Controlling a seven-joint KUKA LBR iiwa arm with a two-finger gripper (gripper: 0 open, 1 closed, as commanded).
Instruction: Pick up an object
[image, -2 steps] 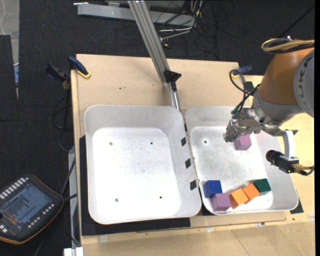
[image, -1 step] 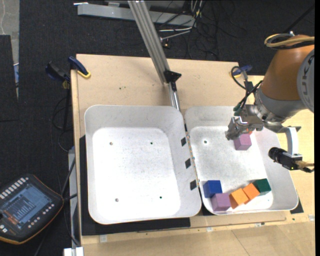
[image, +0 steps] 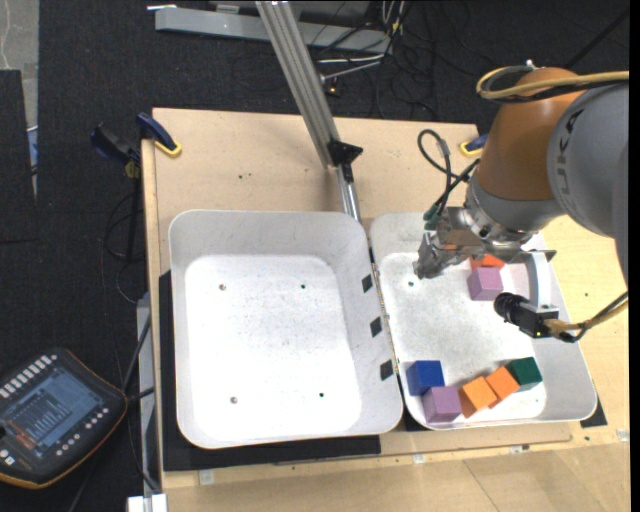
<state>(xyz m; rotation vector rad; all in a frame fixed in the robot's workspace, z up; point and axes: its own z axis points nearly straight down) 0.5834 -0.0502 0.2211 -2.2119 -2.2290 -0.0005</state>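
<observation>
My gripper hangs over the upper left part of the right bin, above bare bin floor. Just to its right lies a pink-purple block, with a red-orange block partly hidden under the wrist behind it. Along the bin's near edge sits a row of blocks: a blue cube, a purple cube, two orange blocks and a green block. I see nothing held at the gripper.
The left bin lies beside the right one. A slanted metal pole ends near the bins' shared far corner. A black cable plug hangs over the right bin. A teach pendant sits at the lower left.
</observation>
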